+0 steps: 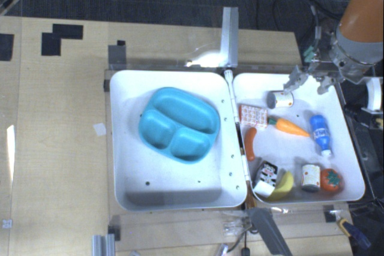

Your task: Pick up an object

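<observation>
My gripper point(309, 82) hangs over the far edge of the right bin point(354, 153), its two fingers point(294, 78) spread open with nothing between them. Just below and left of it lies a small grey and white cylinder point(280, 99). Further down the bin are a red patterned box point(252, 114), a carrot point(291, 127), a blue bottle point(320, 133) and a red sausage shape point(250, 143). Along the near side sit a black and white box point(267, 173), a banana point(283, 186), a white can point(310, 177) and a tomato point(330, 180).
The left bin point(129, 183) holds a blue divided plate point(179, 124). A metal post point(230, 36) stands behind the divider between the bins. The arm's orange band point(363, 6) rises at the upper right.
</observation>
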Action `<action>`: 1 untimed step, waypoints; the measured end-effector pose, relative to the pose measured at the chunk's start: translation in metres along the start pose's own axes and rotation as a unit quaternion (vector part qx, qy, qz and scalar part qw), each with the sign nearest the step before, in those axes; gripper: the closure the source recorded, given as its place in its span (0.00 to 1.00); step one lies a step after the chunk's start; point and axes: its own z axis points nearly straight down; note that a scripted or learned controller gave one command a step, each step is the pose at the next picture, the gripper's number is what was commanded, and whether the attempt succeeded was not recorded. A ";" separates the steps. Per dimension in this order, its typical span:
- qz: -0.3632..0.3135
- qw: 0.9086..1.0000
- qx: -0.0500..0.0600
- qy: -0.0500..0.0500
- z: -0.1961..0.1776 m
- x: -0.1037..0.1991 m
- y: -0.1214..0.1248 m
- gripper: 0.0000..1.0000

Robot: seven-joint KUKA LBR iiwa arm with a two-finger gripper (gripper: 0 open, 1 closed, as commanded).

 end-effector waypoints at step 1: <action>0.056 0.998 -0.004 0.000 0.148 0.003 -0.014 0.00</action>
